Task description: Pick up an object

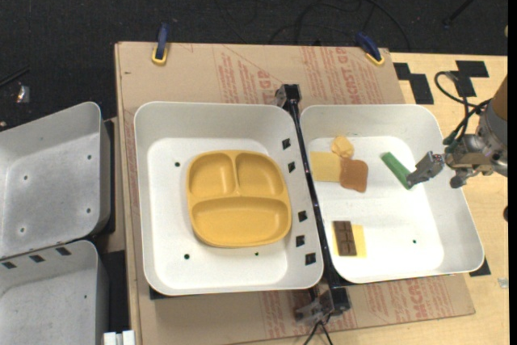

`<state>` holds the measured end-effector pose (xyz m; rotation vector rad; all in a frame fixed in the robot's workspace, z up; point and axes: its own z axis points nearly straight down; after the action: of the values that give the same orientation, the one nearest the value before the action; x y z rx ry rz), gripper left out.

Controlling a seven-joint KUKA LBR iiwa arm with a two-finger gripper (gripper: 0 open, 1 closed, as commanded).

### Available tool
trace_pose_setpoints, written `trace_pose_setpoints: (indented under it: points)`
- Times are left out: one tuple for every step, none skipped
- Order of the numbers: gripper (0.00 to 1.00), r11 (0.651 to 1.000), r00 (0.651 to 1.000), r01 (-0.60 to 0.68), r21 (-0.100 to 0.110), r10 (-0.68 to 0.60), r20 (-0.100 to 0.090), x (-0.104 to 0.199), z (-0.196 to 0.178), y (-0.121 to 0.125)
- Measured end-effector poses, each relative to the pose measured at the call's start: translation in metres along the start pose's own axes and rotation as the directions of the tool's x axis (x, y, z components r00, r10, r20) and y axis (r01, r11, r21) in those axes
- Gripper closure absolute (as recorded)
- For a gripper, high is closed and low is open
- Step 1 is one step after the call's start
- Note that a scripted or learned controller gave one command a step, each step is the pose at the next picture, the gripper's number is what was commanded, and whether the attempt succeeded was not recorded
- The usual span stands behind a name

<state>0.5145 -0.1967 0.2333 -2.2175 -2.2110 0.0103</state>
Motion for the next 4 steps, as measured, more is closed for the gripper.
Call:
trace_pose_setpoints:
  points:
    - [0.0, 1.0, 1.0, 0.003, -0.012, -0.003, 0.003, 0.0, -0.006, 0.003]
    - [0.0, 1.0, 1.0, 0.003, -0.008, -0.003, 0.002, 0.002, 0.038, 0.006]
    - [0.0, 1.0, 1.0, 0.002, -0.007, -0.002, 0.001, 0.001, 0.091, 0.011]
    - [0.0, 1.0, 1.0, 0.002, -0.008, -0.002, 0.001, 0.002, 0.144, 0.011]
